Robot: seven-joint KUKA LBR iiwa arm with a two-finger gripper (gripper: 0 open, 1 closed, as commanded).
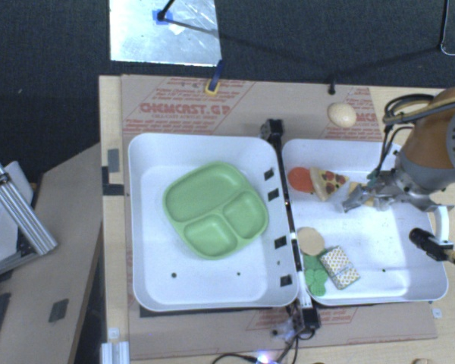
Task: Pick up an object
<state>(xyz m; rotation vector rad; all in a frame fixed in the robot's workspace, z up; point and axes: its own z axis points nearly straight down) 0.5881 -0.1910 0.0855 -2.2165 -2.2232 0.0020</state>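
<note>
The gripper [358,197] hangs low over the far part of the right bin [417,279], its metal fingers pointing left toward the pizza slice [327,182]. Whether the fingers are apart or closed cannot be told at this angle, and nothing shows clearly between them.

The relation that matters is short: the pizza slice lies just left of the fingertips, near touching or just apart, with its long axis running roughly left to right and its point toward the gripper. A red disc [300,178] sits against the slice's left end.

Further out, toward the near side of the bin, lie a tan round piece [311,240], a patterned small box [340,268] and a green round piece [315,277], all well apart from the fingers. The left bin [148,279] holds a green divided tray [216,210].

By judgement, the slice is the nearest candidate, needing only a short move left.
</note>
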